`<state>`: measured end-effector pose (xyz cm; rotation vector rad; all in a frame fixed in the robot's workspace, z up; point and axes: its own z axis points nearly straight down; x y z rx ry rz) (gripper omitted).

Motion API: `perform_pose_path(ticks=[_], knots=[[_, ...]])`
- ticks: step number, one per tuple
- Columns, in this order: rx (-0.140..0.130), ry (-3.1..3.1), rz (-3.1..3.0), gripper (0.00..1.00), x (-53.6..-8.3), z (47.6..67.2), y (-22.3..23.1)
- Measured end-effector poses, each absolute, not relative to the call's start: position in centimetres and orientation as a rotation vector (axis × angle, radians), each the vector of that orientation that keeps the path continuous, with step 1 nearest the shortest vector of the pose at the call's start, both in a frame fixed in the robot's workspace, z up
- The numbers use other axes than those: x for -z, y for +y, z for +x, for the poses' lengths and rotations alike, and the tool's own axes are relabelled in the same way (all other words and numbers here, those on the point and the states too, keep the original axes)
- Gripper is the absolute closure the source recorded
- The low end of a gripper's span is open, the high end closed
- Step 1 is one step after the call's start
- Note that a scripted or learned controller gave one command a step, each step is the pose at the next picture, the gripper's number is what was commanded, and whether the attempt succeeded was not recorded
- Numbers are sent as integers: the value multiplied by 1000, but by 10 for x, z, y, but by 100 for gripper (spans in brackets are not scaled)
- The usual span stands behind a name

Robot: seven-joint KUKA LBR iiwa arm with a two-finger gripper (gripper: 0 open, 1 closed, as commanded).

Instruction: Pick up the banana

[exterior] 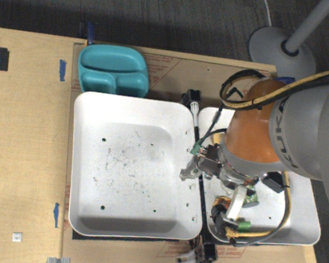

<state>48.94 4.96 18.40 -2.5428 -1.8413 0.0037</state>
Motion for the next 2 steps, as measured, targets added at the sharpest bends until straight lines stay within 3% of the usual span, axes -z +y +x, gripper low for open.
perform_pose_path(ticks=[1,2], knots=[[17,-1703,-2653,0,-128,486,100],[-14,-1687,-2676,100,-137,483,86]])
